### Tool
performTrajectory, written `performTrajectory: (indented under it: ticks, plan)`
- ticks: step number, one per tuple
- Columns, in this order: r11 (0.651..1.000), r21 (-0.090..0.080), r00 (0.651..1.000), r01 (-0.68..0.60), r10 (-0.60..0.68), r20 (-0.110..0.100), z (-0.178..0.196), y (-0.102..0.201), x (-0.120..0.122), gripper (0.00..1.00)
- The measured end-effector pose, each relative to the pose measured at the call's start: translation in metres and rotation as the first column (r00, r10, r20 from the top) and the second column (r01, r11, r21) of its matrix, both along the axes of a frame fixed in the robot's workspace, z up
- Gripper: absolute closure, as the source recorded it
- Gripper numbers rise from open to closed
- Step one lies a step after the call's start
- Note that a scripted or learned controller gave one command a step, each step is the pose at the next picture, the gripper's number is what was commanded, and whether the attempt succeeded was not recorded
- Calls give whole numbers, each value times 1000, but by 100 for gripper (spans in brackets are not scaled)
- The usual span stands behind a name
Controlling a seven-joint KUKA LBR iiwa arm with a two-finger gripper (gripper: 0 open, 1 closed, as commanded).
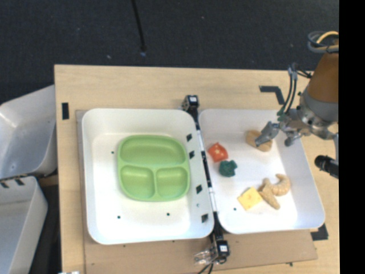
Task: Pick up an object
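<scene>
One arm (322, 90) is angled in from the right, its gripper (279, 133) spread apart over the right bin (296, 221), one finger beside a tan piece (258, 140).

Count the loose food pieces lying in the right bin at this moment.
5. A tan piece at the far side by the pincer, a red piece and a green piece near the divider, a yellow block and a tan croissant nearer the front. The pincer could hide more.

Tray (153, 166): pale green
Bins (97, 210): white
Tomato piece (217, 152): red
Cheese wedge (249, 199): yellow
Surface (125, 87): light wood
</scene>
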State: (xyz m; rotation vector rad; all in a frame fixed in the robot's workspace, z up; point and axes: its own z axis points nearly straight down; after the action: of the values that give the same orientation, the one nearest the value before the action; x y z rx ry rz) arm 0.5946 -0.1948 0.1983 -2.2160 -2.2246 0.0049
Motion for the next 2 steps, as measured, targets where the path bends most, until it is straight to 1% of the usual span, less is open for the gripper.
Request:
performTrajectory:
  ticks: [1,2]
  plan:
    - [1000,0,1000,4,-4,-2,-64,-4,-1,0]
    - [1000,-1,1000,5,-5,1,-100,-5,-2,0]
